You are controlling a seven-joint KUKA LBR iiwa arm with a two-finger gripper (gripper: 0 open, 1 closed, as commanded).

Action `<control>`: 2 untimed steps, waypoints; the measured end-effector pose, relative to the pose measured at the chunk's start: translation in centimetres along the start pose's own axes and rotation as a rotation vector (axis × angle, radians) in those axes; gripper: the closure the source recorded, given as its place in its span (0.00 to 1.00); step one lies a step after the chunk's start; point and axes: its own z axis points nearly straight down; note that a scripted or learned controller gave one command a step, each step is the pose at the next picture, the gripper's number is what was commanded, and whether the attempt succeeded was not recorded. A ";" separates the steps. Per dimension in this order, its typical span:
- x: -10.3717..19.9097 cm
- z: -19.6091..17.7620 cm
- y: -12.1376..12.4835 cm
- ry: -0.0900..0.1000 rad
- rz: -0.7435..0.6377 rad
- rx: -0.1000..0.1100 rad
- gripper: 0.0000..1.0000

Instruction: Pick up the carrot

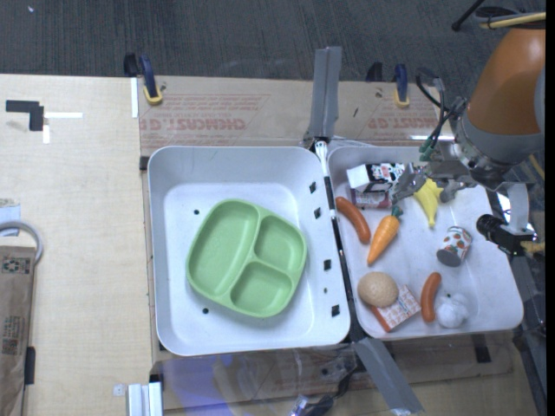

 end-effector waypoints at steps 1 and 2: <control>-1.1 13.0 -0.2 0.000 -0.017 -0.003 0.00; -4.0 13.0 3.6 -0.001 0.177 -0.003 0.00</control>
